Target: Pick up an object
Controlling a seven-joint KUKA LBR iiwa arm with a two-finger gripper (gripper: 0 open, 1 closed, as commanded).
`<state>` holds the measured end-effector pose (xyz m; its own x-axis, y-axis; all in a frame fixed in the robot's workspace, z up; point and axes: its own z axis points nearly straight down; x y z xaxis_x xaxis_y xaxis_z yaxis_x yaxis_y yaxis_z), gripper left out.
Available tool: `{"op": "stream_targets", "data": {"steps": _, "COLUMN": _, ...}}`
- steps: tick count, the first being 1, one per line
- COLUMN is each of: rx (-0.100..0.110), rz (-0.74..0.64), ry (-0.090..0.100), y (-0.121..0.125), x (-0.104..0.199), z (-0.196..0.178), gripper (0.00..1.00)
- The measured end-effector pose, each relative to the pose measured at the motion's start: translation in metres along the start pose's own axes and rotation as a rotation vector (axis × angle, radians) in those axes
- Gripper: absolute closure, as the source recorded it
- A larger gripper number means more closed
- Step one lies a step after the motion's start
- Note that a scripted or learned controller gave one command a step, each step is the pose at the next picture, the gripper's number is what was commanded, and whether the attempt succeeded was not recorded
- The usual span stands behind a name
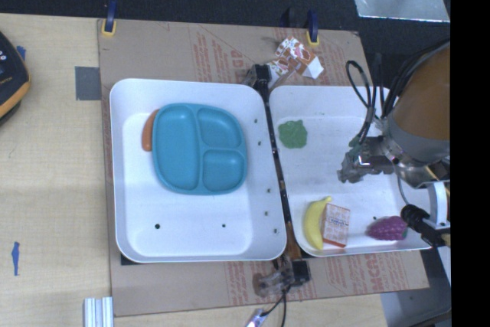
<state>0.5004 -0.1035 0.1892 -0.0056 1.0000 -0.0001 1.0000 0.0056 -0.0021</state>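
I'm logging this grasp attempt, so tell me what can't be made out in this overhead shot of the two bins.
- End effector: small and dark in the camera view, so whether it is open or shut is unclear.
- Orange object: mostly hidden under the blue divided plate; its identity is unclear.
- Small packet: print too small to read.
- Arm: cut off at the right edge.

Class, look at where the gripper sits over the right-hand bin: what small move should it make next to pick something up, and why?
Probably a short move toward the camera, down the picture, to the purple object. The gripper hangs over bare bin floor in the right bin, with nothing under it, and that object looks closest, slightly nearer than the green piece.
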Motion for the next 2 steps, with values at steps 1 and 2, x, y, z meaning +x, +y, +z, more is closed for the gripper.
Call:
{"op": "stream_targets", "data": {"steps": 1, "rx": 0.0, "rz": 0.001, "ry": 0.0, "y": 0.0, "x": 0.0, "z": 0.0, "gripper": 0.0}}
{"op": "stream_targets", "data": {"steps": 2, "rx": 0.0, "rz": 0.0, "ry": -0.001, "y": -0.025, "x": 0.008, "z": 0.091, "gripper": 0.0}}
